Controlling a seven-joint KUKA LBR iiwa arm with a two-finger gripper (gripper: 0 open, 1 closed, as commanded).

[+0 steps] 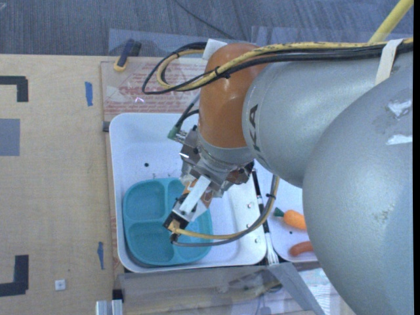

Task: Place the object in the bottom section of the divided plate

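Hovering over the plate [141, 209] at lower centre, the gripper [207, 177] seems mid-placing, though I cannot tell its grasp; next, descend into the bottom section.

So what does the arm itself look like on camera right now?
The arm has thick, rounded grey links, with a glossy orange band above the wrist. A yellow cable runs along its top, and black cables loop out beside the band.

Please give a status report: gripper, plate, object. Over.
Gripper over teal divided plate, left bin. Carrot and orange-red piece lie in right bin. Arm covers plate's right part.
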